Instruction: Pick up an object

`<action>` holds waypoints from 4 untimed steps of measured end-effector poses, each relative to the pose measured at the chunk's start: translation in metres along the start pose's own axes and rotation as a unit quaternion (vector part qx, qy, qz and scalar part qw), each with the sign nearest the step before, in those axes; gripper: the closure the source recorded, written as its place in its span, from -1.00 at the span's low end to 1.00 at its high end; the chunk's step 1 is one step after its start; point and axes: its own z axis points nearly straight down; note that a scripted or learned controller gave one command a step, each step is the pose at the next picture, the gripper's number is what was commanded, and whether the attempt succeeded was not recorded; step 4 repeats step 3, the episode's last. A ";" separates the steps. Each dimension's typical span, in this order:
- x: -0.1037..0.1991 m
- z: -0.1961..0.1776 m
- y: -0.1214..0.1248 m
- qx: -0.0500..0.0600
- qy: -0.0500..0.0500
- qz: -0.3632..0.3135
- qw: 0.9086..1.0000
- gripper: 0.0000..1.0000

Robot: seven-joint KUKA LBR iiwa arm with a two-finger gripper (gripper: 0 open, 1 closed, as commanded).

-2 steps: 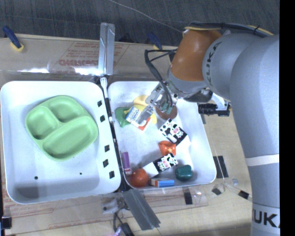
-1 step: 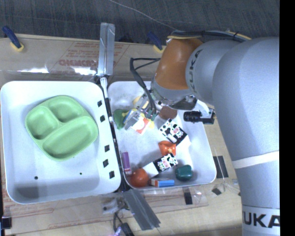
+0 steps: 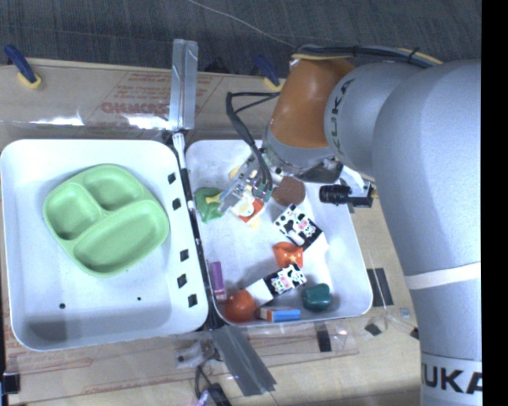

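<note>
The two-finger metal gripper [image 3: 241,194] reaches down into the upper part of the right shallow white bin [image 3: 349,252], its tip low among the toys there; from this slanted view I cannot tell how its jaws are set or whether anything sits between them. Just beside the tip, to its left, lies a small green plastic toy [image 3: 207,203], and a small orange-and-white piece [image 3: 252,211] lies right under it. A round brown object [image 3: 289,193] sits just to the right. Further down the bin are a black-and-white cow-patterned block [image 3: 295,224], an orange lumpy toy [image 3: 287,253] below it, a second cow-patterned block [image 3: 284,280], a dark teal rounded object [image 3: 317,297], a red-orange ball-like toy [image 3: 240,304], a short blue-and-orange stick [image 3: 280,315] and a thin purple stick [image 3: 215,277] along the left wall. The left shallow white bin [image 3: 34,303] holds a light green divided plastic plate [image 3: 106,218]. The grey arm with its orange band [image 3: 309,108] comes in from the right.
</note>
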 end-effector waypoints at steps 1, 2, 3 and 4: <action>0.016 -0.115 0.019 -0.001 -0.002 0.078 0.997 1.00; 0.017 -0.120 0.020 0.001 0.001 0.074 0.997 1.00; 0.143 -0.126 -0.068 0.002 0.003 0.098 0.995 1.00; 0.143 -0.126 -0.068 0.002 0.003 0.098 0.995 1.00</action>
